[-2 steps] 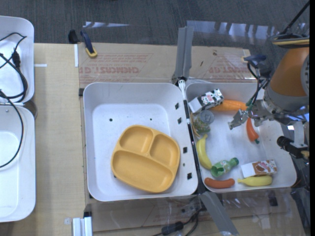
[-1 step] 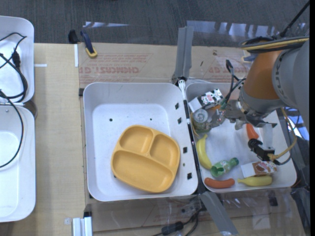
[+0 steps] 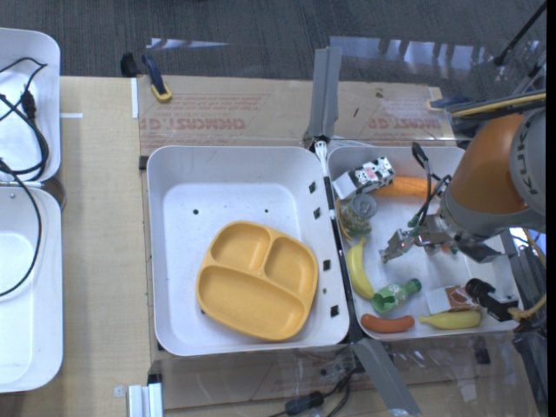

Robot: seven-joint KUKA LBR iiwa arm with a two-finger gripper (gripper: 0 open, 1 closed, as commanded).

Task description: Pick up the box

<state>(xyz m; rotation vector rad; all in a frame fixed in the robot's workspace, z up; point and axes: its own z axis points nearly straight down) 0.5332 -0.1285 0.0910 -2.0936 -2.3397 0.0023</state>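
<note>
Over the right bin (image 3: 432, 328) I see my gripper (image 3: 395, 246) hanging low near the middle of the compartment, its metal fingers pointing toward the left of the view. From this slanted angle I cannot tell whether the gripper is parted or closed, and I see nothing between its tips. Behind it the grey arm (image 3: 486, 181) with its orange band comes in from the right and covers much of the bin's far right part.

Just left of the gripper lies a yellow banana (image 3: 358, 270), running lengthwise along the bin's left wall. Below the gripper, a green bottle (image 3: 397, 294) lies on its side, and near the front wall rest a red sausage-shaped toy (image 3: 387, 323) and a second banana (image 3: 451, 320). Up toward the back of the bin, well apart from the gripper, the box (image 3: 370, 176) sits tilted, white with dark markings; an orange carrot (image 3: 403, 188) lies just beside it on its right.

Across the divider, the left bin (image 3: 174, 233) holds a yellow divided plate (image 3: 257, 280).
</note>
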